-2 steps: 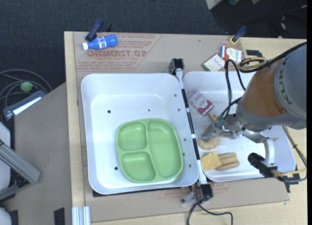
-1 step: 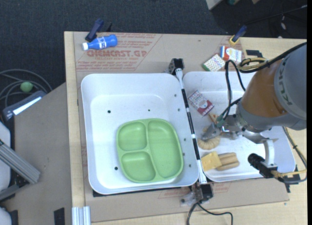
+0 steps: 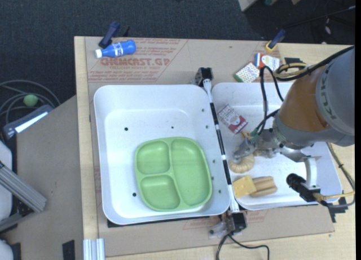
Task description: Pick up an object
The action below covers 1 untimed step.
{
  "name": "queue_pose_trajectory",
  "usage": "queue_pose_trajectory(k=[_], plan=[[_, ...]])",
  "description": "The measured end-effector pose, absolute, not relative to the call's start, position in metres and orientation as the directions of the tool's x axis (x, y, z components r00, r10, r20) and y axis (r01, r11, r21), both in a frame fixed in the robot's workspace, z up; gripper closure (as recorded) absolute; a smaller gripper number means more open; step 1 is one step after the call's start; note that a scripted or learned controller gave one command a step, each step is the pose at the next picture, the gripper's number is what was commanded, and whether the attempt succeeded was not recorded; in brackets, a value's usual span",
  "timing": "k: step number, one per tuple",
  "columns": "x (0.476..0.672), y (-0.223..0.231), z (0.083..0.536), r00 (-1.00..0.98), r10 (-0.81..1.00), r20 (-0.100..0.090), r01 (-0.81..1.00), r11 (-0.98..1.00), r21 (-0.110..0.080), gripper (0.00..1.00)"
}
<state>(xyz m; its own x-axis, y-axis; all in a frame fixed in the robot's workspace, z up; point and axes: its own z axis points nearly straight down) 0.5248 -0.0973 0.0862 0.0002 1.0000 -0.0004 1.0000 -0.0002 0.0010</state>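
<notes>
While the arm reaches over the right bin (image 3: pixel 316 188), its gripper (image 3: pixel 248 149) hangs low near that bin's left wall.
I cannot tell its grip; 1 round tan piece (image 3: pixel 241 166) lies just below, yellow block (image 3: pixel 255 186) by the front edge, green tray (image 3: pixel 172 173) in the left bin (image 3: pixel 113 118).

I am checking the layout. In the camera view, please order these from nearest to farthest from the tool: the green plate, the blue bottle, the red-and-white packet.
Measured from the tool:
1. Red-and-white packet, right bin, just above it.
2. Green plate, left bin.
3. Blue bottle, on the bench's far left corner.
</notes>
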Motion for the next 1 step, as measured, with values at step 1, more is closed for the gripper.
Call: queue_pose_trajectory(k=[1], plan=[[0.5316, -0.0935, 0.0843, 0.000, 1.000, -0.001, 1.000, 0.000, 0.001, 0.00]])
